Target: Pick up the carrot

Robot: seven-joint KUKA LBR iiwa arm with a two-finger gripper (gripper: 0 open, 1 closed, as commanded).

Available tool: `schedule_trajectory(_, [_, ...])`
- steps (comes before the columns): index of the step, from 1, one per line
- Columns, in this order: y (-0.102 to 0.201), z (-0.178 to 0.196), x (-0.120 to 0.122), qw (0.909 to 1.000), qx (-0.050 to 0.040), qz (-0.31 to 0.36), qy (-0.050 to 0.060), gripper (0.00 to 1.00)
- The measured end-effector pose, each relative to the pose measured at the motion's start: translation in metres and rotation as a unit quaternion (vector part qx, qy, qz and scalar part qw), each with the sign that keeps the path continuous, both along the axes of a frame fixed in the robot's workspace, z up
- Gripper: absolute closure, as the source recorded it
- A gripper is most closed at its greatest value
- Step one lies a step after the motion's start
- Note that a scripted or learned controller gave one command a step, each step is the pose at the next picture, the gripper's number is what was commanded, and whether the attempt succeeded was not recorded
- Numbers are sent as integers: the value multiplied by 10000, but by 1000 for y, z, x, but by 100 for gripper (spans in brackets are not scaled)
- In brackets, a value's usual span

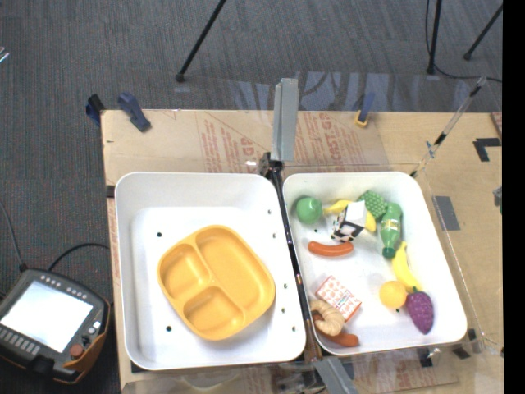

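In the right bin [439, 245], a small orange-red tapered piece that looks like the carrot [347, 340] lies against the front wall. A tan pastry [326, 319] partly covers its left end. Further back in the same bin lies a longer orange-red sausage-shaped piece [330, 249].
Other things in the right bin are a green ball [308, 209], a white and black carton [353, 222], a green bottle [392, 228], a banana [402, 266], a lemon [394, 294], purple grapes [419, 311] and a red and white box [338, 298]. The left bin [139, 220] holds a yellow divided plate [216, 281].
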State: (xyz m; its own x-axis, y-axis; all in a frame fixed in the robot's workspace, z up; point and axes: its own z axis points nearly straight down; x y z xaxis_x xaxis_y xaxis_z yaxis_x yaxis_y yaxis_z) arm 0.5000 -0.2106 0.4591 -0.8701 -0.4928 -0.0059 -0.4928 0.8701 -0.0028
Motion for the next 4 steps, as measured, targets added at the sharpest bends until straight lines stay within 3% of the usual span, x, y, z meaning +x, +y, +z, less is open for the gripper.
schedule_trajectory(1, [1, -110, -14, 9965, 30, 837, 66, 100])
schedule_trajectory(2, [-1, 7, -15, 9703, -20, 2418, -12, 100])
schedule_trajectory(3, [1, -73, -22, 9088, 21, 4173, 33, 100])
schedule_trajectory(4, [0, -28, -22, 8675, -13, 4974, 4, 100])
